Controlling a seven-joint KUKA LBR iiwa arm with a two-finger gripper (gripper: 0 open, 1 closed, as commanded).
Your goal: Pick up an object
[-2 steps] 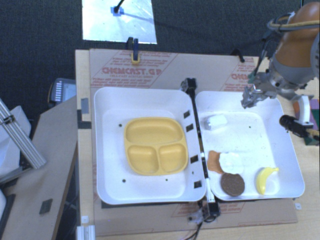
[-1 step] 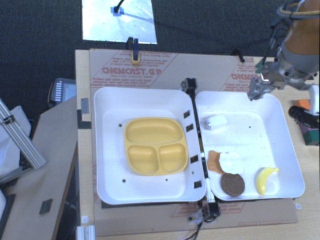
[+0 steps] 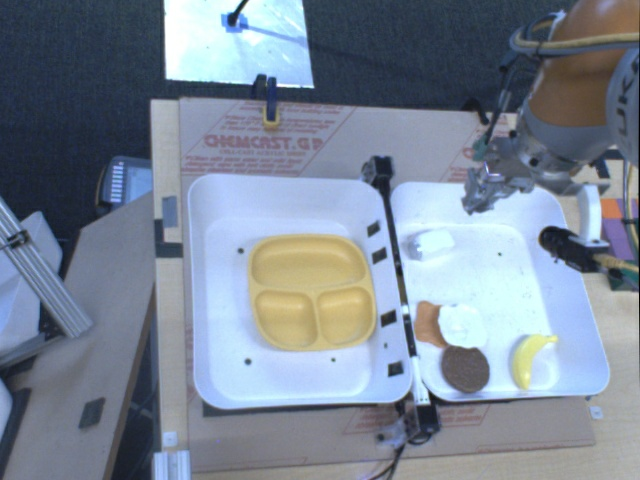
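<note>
Banana (image 3: 531,358) beside brown disc (image 3: 465,368), end effector (image 3: 480,196) well apart

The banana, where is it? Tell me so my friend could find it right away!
Look at the right white bin, the one the robot arm reaches over. Go to its front right corner, the corner nearest the camera. The banana lies there, small, curved and bright yellow, just right of a round brown disc and a round white piece; nothing else in that bin is yellow.
</note>
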